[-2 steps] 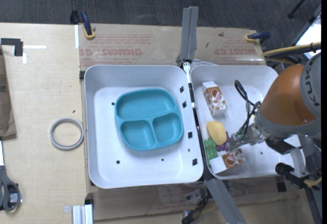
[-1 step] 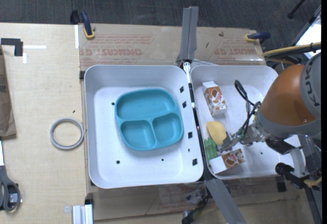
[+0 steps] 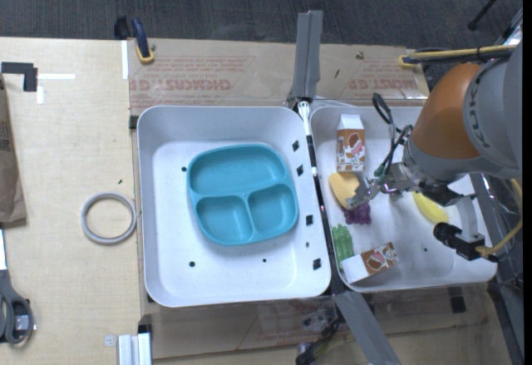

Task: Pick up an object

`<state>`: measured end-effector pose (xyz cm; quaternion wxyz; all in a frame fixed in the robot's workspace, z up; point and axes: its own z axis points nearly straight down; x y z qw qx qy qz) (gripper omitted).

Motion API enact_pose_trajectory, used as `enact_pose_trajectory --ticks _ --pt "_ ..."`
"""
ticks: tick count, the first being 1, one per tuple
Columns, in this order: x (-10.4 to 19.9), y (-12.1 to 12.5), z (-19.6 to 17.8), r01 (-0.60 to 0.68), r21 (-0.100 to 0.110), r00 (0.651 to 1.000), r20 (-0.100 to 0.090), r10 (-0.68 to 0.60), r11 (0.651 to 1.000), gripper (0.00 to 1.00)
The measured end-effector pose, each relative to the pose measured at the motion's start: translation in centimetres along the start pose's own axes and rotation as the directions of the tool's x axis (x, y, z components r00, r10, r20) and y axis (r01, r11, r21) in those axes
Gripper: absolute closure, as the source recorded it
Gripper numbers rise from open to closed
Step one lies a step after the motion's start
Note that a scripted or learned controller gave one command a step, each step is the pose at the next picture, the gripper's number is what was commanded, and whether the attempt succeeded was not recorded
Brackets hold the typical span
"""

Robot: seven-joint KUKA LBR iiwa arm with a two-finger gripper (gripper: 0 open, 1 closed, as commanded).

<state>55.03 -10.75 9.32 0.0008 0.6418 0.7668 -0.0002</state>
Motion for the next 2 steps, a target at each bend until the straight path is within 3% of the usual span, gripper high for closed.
enact_pose_trajectory --ticks 1,2 --pt "-0.6 7.1 0.1 0.079 0.0 0.997 0.0 -0.079 0.997 0.0" --pt "-1.2 3.5 0.1 0.462 0.0 0.887 -0.001 -0.462 0.887 0.0"
